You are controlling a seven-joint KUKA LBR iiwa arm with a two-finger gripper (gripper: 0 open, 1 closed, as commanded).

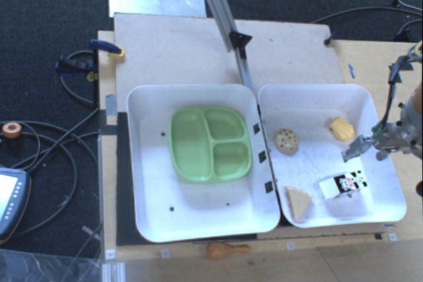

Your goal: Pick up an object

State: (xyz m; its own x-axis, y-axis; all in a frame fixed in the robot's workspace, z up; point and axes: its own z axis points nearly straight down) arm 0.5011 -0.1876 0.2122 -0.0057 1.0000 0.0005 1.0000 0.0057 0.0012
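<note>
Objects for picking lay in the right bin (310, 97): a round speckled cookie (286, 141) near the bin's left wall, a yellow lump (342, 129) toward the back right, a tan wedge (299, 203) at the front left corner, and a small white carton (344, 184) with black patches at the front right. Printing on the carton was too small to read; no brand or lettering could be made out anywhere on the bench.

Gripper (353, 150): entered from the right edge, its arm largely cut off by the frame. It sat above the right bin, between the yellow lump and the carton, apart from both. Nothing showed between its fingers; whether they stood open or closed could not be told at this size and blur.

Left bin (142, 142): held a green divided tray (210, 144) with three compartments, lying flat.

Other items: a tan pear-shaped thing (228, 249) on the bench in front of the bins; a blue clamp with a yellow tip (106, 48) at the bench's left edge; a slanted metal pole (218, 0) crossing the back board; cables (46, 142) and a screened handheld unit (10, 198), partly cut off, on the dark floor.
</note>
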